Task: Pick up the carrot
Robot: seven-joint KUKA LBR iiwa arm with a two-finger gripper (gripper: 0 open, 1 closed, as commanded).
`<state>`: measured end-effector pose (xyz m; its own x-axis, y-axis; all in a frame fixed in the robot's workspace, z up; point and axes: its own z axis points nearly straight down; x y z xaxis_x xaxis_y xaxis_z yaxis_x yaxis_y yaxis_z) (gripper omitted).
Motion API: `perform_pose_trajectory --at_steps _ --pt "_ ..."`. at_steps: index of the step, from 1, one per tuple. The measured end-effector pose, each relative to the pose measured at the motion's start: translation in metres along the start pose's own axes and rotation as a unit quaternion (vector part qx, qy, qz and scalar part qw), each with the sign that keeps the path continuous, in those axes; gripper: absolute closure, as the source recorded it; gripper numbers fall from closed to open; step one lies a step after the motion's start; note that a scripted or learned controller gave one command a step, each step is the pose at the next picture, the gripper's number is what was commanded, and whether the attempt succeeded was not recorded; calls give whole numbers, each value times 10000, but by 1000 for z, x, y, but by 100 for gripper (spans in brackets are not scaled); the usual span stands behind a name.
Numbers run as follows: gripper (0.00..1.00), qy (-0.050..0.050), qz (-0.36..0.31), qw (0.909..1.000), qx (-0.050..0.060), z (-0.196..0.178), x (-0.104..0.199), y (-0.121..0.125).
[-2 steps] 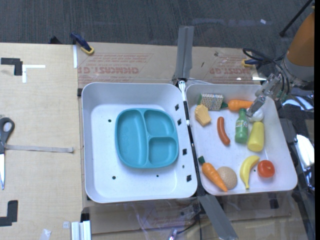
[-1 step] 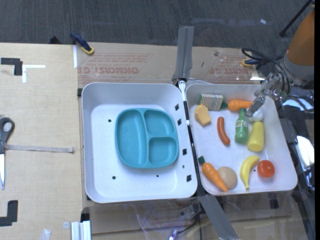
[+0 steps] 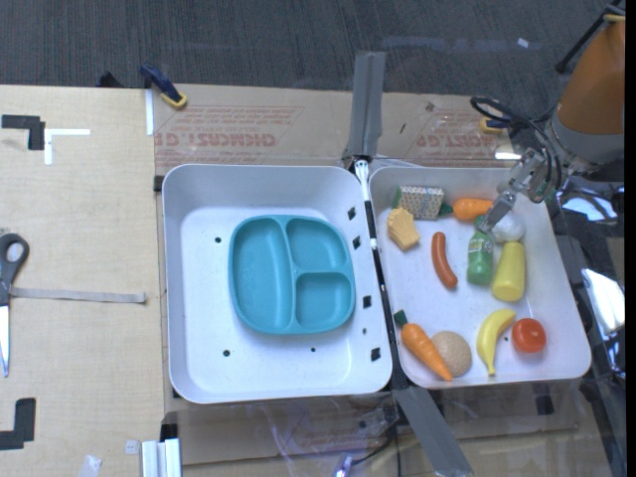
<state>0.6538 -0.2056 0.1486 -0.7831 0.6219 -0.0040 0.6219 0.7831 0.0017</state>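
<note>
1. Two shallow white plastic bins sit side by side on the bench: the left bin and the right bin.
2. Inside the left bin lies a teal plastic plate with three compartments, roughly in the middle.
3. The carrot, an orange tapered toy with a small green top, lies in the near left corner of the right bin, its green end pointing to the far left.
4. Just to the right of the carrot, touching it, is a round tan bread roll.
5. A yellow banana stands curved to the right of the roll, and a red tomato lies just beside the banana.
6. Farther back are a red sausage, a yellow wedge of cheese, and a speckled beige block at the far left.
7. A small orange item rests near the far wall; it is too small to tell what it is.
8. A green bottle-like item and a yellow rounded item lie side by side to the right of the middle.
9. The grey arm with its orange band reaches in from the far right.
10. The gripper hangs over the far right part of the right bin, above the green item and well apart from the carrot; I cannot tell how it stands, apart or together.
</note>
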Motion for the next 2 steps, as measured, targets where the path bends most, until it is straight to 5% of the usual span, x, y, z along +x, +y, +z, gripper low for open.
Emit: perform_pose_trajectory --at_steps 1,2 --pt "0 1 323 9995 1 -11 17 2" --pt "0 13 -698 9976 2 -30 96 -21"
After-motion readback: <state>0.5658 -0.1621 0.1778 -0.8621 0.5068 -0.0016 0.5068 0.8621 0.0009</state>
